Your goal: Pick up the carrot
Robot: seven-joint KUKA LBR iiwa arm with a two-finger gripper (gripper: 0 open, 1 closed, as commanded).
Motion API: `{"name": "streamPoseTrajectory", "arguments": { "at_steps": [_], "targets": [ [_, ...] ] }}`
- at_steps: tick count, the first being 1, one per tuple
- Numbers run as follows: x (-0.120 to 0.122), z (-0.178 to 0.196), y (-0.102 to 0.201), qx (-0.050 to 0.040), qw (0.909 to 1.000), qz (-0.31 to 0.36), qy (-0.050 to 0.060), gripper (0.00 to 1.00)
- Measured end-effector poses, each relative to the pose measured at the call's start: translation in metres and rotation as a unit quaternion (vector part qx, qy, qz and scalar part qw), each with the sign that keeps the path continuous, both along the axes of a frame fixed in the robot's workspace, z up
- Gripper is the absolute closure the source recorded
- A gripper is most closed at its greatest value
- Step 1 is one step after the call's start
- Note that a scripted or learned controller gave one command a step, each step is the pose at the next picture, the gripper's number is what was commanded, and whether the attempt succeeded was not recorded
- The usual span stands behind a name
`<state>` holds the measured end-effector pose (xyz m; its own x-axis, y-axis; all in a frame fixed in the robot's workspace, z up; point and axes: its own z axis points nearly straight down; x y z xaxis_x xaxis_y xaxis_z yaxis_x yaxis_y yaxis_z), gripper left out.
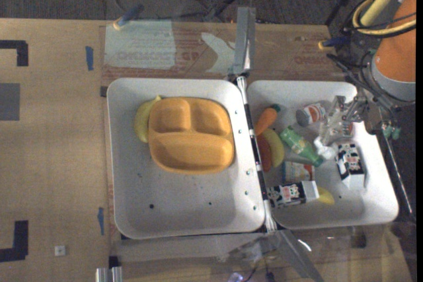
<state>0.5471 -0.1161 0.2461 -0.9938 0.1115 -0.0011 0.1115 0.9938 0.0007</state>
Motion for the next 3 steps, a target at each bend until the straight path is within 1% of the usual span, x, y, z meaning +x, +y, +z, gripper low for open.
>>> {"name": "streamPoseTrajectory", "arguments": {
  "at_steps": [1, 2, 3],
  "targets": [
    [0.006, 0.047, -0.003, -0.0005, 0.9976, 0.069, -0.003, 1.0],
    [0.016, 0.059, 0.037, -0.0001, 0.9994, 0.036, -0.003, 1.0],
    [-0.007, 0.07, 0.037, 0.0001, 0.9793, 0.202, -0.001, 1.0]
  ]
}}
